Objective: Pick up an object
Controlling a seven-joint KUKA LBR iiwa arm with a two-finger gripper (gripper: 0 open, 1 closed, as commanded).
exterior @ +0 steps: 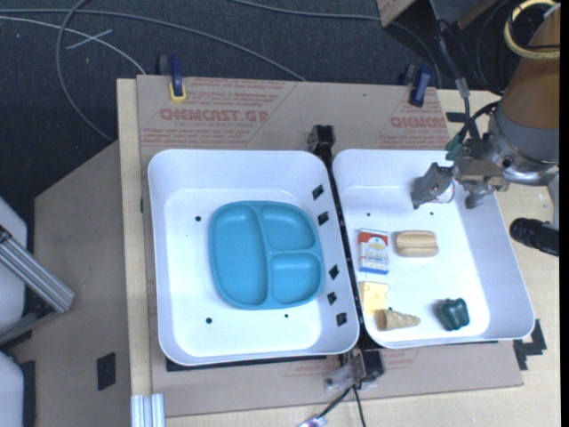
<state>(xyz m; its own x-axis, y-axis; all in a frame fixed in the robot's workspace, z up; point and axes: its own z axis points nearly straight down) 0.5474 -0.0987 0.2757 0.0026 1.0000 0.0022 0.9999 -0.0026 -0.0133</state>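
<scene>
The right bin (498, 265) holds a tan bread roll (415, 243), a small red and white carton (373, 249), a yellow cheese slice (374, 294), a pale wedge-shaped piece (396, 320) and a dark green pepper (452, 313). My gripper (451, 191) hangs over the far part of this bin, above and behind the bread roll. Its two fingers (426, 189) stand apart, open, with nothing between them.
A blue divided plate (265, 253) lies in the left bin (169, 238). A black clip-lined divider (333, 238) runs between the bins. Cables and the arm's base crowd the right edge; blue clamps (177, 79) hold the board at the back.
</scene>
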